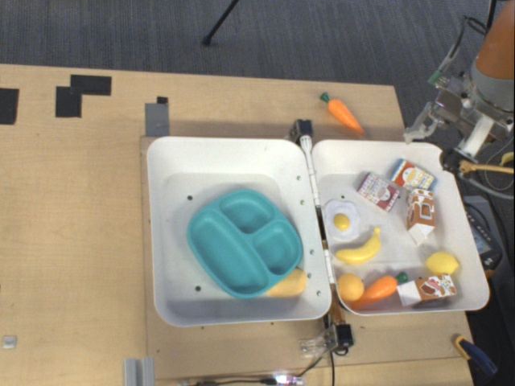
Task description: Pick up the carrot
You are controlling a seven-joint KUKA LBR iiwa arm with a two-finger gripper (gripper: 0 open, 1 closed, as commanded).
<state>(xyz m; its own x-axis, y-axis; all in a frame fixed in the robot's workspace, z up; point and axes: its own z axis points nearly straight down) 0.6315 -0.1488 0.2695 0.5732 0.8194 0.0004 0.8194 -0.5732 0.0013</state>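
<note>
Near edge of right bin (481, 284): bin carrot (380, 289) lies tilted, touching an orange (350, 286) at one end, with a carton (434, 288) just beside the other.
Bench (80, 215) beyond the bins: bench carrot (344, 115) lies alone on the wood, just past the right bin's far left corner.
Claw (451, 127): up at the right bin's far right corner, about over its rim; well apart from the bin carrot, somewhat nearer the bench carrot.
Claw opening: cannot tell; the metalwork there is too jumbled to read.
Claw load: no object visible in it or against it.
Done: nothing, as I judge; both carrots lie untouched.
Left: settle on a carrot, come over it, descend, close, lift.
Snag: bin carrot is hemmed in by neighbours; bench carrot has free room around it.
</note>
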